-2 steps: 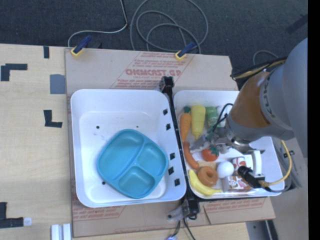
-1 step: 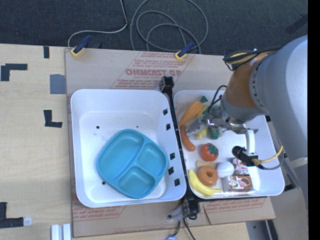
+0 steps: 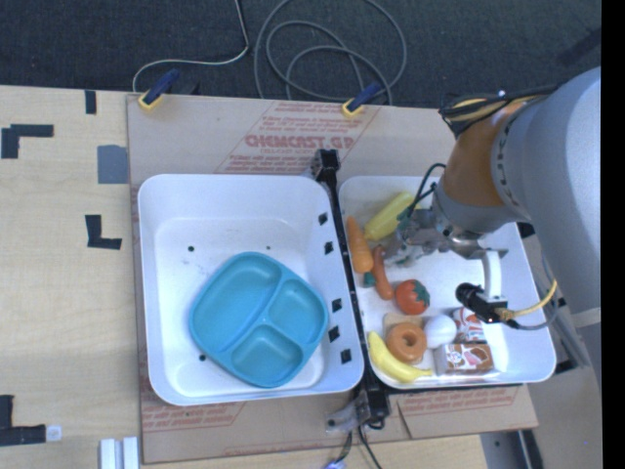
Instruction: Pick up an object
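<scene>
The gripper (image 3: 408, 245) hung low in the right bin (image 3: 535, 313), just right of the carrot (image 3: 360, 247), which lay along the divider with its long axis running up and down the view. Whether the fingers were apart or together could not be told. A yellow corn cob (image 3: 389, 215) lay above the carrot, a tomato (image 3: 412, 296) below and right of it. The carrot looked the nearest target, directly left of the gripper.

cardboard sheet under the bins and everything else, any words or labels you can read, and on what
"CHEMCAST GP": red print on the cardboard sheet above the bins, seen upside down; my best reading of it.
Smaller red line beneath that print: too blurred to read.
Red print on the cardboard's lower edge: too small to read.
Small carton in the right bin: printing on it, too blurred to read.
</scene>
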{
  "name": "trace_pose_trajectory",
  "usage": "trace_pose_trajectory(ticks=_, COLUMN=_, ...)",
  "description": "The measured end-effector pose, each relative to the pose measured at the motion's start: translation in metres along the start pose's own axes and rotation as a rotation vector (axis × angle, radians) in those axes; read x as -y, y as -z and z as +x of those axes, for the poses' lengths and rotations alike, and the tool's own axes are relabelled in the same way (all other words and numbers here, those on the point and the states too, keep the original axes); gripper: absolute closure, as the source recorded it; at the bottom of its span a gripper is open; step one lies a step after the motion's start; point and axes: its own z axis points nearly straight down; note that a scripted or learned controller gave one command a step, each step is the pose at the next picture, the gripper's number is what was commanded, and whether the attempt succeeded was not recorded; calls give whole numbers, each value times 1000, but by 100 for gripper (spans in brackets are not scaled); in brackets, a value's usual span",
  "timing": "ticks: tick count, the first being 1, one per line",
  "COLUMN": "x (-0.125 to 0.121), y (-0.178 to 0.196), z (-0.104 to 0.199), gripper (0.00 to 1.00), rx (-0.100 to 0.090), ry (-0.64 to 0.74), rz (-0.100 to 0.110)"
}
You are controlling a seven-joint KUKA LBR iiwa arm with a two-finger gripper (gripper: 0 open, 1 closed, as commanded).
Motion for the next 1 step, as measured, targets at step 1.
trace_pose_trajectory(ticks=1, x=1, y=1, z=-7, gripper=0, rx=12, ry=-6, rz=-2)
